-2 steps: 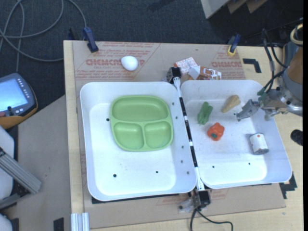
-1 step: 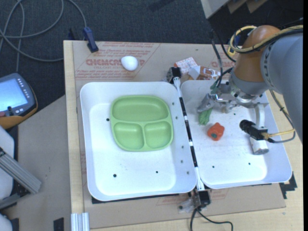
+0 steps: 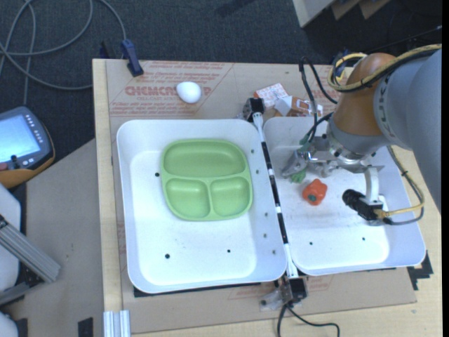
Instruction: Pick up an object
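Green 3-compartment tray (image 3: 207, 177) sits in the left white bin (image 3: 140, 258), toward its far side. White egg-shaped ball (image 3: 188, 91) lies on the cardboard bench top (image 3: 168, 83) behind that bin, blue clip (image 3: 131, 56) at the far-left corner. Crumpled wrappers (image 3: 280, 98) near my right bin's far edge. Tablet w/ lit screen (image 3: 21, 139) off the bench at left; grey cable (image 3: 49, 20) looped on the dark floor.

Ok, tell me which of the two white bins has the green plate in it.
The left bin, the one farther from the arm. Its green divided plate lies inside; the right bin holds a small orange-red object under the hand.
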Motion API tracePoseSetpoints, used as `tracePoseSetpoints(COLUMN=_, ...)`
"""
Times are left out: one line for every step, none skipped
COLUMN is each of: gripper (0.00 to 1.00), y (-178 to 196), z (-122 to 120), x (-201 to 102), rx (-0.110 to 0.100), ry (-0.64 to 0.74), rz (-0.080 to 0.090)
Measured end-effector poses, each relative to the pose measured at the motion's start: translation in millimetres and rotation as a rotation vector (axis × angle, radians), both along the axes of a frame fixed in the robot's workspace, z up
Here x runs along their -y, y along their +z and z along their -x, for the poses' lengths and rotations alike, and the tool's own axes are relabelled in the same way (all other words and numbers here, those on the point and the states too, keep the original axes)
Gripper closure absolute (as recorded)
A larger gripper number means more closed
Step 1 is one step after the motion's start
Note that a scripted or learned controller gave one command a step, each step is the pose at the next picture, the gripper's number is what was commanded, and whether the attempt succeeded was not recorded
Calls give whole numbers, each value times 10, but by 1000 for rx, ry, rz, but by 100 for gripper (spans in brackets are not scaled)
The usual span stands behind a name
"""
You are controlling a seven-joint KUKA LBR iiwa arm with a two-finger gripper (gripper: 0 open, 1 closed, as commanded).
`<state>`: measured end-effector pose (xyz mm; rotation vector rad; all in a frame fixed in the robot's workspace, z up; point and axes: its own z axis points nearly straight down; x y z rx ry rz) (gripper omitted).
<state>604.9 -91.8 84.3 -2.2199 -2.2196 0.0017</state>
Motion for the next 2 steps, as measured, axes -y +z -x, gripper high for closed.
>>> tracePoseSetpoints(gripper=0, y=0, z=502, x=33, rx=0, ry=0, rz=0)
tracePoseSetpoints(gripper=100, y=98, z=497, x=29, rx=2, ry=-1, rz=0)
